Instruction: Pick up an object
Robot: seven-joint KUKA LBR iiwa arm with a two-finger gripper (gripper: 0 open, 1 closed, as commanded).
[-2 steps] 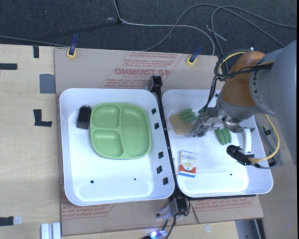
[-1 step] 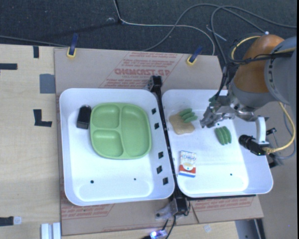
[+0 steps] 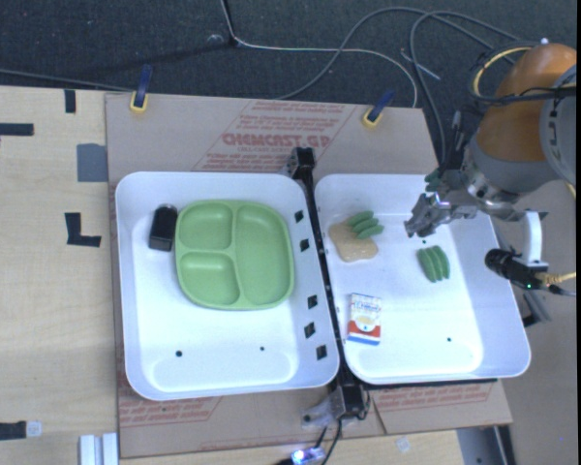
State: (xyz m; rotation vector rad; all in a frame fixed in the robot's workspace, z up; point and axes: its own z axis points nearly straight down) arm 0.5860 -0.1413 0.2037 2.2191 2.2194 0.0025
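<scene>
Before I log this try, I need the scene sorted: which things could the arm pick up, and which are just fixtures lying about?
Candidates for picking:
- green pod, nearest the gripper
- green piece on a tan lump
- small carton
- black block
- green divided plate

Just lying about:
- the two white bins
- cardboard sheet
- cables

Right bin [image 3: 465,356] holds a green pod-shaped piece [image 3: 433,263] lying flat near its centre-right. A tan lump [image 3: 354,248] topped with green pieces [image 3: 365,226] lies upper left; a small carton [image 3: 365,319] lies below it.
</scene>
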